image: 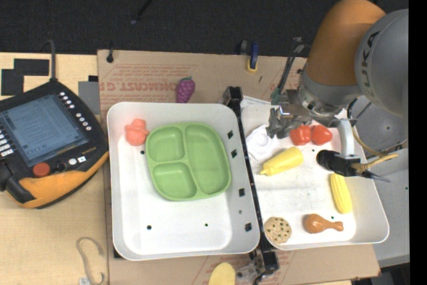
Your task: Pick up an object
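**A:** Where is the gripper point(275, 130)?

**B:** Low over the far left corner of the right bin point(373, 237), just above a white crumpled object point(257, 141); nothing shows in its grip; whether it stands wide or narrow, I cannot tell from this slant.

**A:** What lies there to pick up?

**B:** A red toy vegetable point(311, 135) just right of the gripper; a yellow toy bottle point(281, 161) on its side near the middle; a corn cob point(340, 192) toward the right wall; a chicken drumstick point(322, 223) and a chocolate-chip cookie point(277, 230) along the near edge; all lie apart from one another.

**A:** And the left bin point(127, 223)?

**B:** A green divided plate point(187, 162) with three compartments; a pink-orange toy point(135, 132) just beside its far left corner.

**A:** Any writing?

**B:** Letters on the grey arm point(390, 70) look like part of "KUKA", cut off at the edge; red print on the cardboard sheet point(147, 80) behind the bins is upside down and too blurred to read surely; the teach pendant point(47, 137) at the left has a lit screen, its text too small.
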{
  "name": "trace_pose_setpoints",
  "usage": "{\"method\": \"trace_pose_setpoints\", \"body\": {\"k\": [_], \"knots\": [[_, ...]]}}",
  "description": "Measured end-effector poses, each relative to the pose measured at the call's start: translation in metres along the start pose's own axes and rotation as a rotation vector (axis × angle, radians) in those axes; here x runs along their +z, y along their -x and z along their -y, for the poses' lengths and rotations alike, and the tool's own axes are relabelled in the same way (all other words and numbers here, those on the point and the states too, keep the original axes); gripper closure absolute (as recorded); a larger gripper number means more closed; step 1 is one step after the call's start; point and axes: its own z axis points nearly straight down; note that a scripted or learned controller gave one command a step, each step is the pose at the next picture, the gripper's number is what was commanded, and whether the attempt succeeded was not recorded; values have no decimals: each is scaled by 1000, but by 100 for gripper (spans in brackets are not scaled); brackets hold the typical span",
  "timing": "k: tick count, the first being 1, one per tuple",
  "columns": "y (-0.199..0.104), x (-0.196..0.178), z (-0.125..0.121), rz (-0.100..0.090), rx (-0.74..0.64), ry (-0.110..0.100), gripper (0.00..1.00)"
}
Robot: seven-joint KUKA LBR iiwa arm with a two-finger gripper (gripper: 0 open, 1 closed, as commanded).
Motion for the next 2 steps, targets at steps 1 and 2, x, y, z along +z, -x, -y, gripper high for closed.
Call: {"method": "trace_pose_setpoints", "body": {"k": [1, 2], "knots": [[-47, 14, -22, 0, 0, 0, 100], [-57, -2, -41, 1, 4, 2, 100]]}}
